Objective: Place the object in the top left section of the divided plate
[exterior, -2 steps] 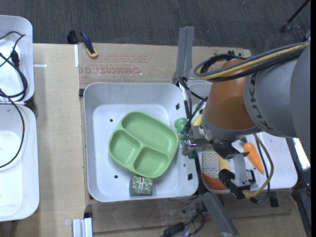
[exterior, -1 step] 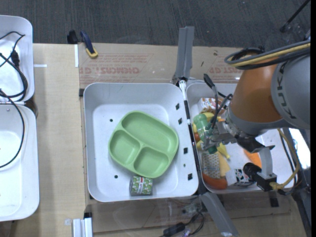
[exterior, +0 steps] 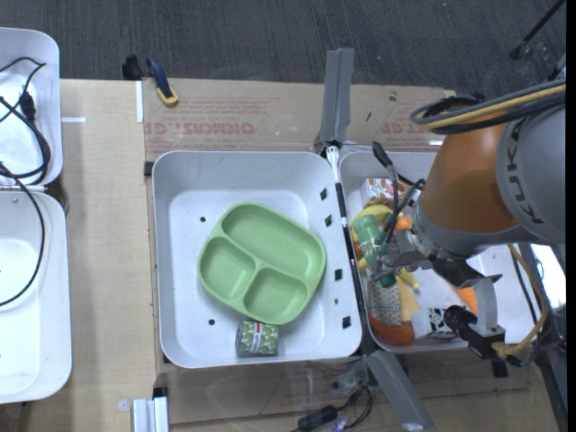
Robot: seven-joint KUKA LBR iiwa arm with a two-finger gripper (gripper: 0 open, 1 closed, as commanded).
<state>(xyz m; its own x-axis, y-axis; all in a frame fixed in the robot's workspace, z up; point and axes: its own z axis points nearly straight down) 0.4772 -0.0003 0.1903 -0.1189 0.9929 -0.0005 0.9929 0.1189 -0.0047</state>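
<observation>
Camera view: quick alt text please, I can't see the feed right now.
The arm's gripper is down among cluttered items in the right bin. In the left bin lie a green divided plate and a small green can beside it.

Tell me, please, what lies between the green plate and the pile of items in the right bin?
In the camera view, bare white floor of the left bin, then the two bins' adjoining walls, separate the plate from the pile.
</observation>
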